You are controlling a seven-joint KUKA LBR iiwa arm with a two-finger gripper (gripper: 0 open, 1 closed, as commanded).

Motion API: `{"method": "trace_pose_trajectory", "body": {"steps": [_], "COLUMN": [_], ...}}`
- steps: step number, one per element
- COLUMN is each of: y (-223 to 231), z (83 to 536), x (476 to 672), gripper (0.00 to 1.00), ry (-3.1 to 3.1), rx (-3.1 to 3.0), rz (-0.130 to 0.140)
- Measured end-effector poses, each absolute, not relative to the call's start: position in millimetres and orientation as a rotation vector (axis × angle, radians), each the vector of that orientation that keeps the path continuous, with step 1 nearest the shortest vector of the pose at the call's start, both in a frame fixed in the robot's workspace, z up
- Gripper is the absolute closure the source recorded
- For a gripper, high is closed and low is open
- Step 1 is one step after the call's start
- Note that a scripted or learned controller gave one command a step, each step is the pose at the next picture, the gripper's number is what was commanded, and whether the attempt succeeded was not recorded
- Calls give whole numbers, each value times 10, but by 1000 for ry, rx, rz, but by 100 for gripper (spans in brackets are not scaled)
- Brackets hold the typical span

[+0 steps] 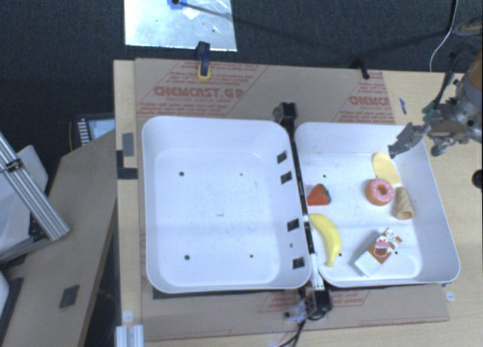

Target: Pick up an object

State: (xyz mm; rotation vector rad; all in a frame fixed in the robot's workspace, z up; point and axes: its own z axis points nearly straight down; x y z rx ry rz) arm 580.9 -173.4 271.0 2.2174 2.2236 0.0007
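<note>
The right bin [434,225] holds several small objects. A yellow banana [327,237] lies near its left wall, with a red wedge-shaped piece [319,194] just above it. A pink donut [379,191] sits between a pale yellow piece [385,166] and a tan cone [404,204]. A small white and red box [380,251] rests near the front. My gripper [419,144] hangs over the bin's upper right corner, above and right of the yellow piece. It is open, with its fingers spread and nothing between them.
The left bin [219,202] sits beside the right one, joined by a black-clipped seam [296,194]. Both rest on a cardboard sheet [226,85]. A shiny metal plate [179,6] lies behind the bench, and an aluminium rail [26,194] stands at the left.
</note>
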Motion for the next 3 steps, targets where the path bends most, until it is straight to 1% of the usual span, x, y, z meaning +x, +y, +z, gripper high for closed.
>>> {"method": "trace_pose_trajectory", "body": {"steps": [1,2,3], "y": [-1734,-2050,-1698], "z": [2821,3649,3751], "x": [5817,6610,6697], "gripper": [100,100,100], "ry": [2226,2217,2226], "rx": [2211,2202,2210], "rz": [3,11,4]}}
